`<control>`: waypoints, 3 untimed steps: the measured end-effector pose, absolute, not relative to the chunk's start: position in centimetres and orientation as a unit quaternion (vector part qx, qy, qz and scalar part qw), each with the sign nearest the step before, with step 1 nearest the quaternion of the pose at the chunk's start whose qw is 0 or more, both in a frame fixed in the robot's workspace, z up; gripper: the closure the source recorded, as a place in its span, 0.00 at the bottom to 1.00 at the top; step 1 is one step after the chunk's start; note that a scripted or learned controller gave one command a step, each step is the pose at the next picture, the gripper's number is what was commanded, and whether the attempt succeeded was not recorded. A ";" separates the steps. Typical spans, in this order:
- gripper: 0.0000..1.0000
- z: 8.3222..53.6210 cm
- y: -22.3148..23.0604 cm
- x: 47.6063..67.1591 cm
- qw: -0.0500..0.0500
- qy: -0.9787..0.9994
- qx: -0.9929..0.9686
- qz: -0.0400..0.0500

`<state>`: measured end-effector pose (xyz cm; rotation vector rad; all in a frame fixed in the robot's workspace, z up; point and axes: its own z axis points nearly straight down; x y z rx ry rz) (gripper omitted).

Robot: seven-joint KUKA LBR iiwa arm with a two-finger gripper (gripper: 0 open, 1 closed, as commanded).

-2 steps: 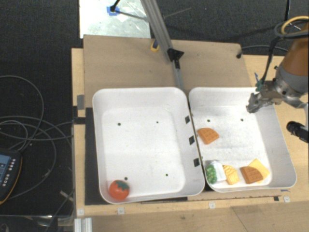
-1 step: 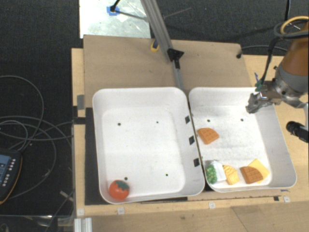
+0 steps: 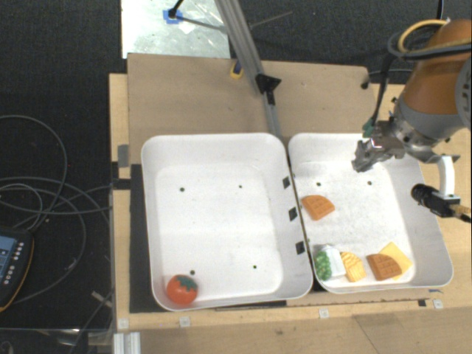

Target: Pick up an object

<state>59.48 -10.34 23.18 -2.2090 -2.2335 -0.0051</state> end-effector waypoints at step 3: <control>1.00 21.7 3.6 58.5 0.001 -0.711 -0.703 -0.001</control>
